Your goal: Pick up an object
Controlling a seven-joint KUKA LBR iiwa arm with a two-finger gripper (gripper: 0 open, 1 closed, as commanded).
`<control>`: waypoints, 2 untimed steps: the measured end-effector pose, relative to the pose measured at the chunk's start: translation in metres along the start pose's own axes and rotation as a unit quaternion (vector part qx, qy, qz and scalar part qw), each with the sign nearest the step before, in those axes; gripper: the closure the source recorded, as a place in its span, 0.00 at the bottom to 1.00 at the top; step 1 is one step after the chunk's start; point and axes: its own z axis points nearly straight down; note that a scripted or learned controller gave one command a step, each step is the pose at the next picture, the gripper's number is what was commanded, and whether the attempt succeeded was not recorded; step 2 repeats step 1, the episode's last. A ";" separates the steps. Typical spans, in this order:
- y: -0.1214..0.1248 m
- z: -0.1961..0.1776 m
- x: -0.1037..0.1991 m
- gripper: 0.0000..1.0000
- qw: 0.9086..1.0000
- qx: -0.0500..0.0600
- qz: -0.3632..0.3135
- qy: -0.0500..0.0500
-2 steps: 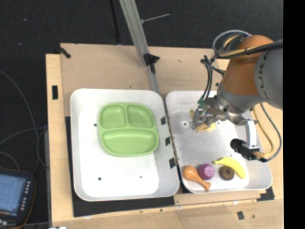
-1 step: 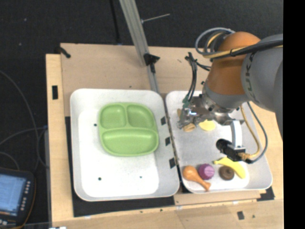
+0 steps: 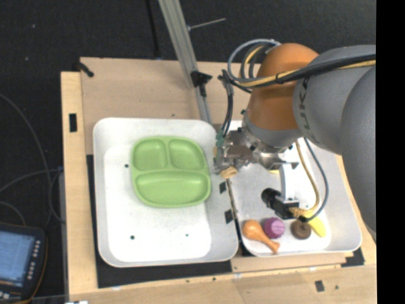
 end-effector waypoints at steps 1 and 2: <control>-0.018 -0.018 0.048 1.00 1.000 -0.001 0.000 0.000; -0.018 -0.018 0.048 1.00 1.000 -0.001 0.000 0.000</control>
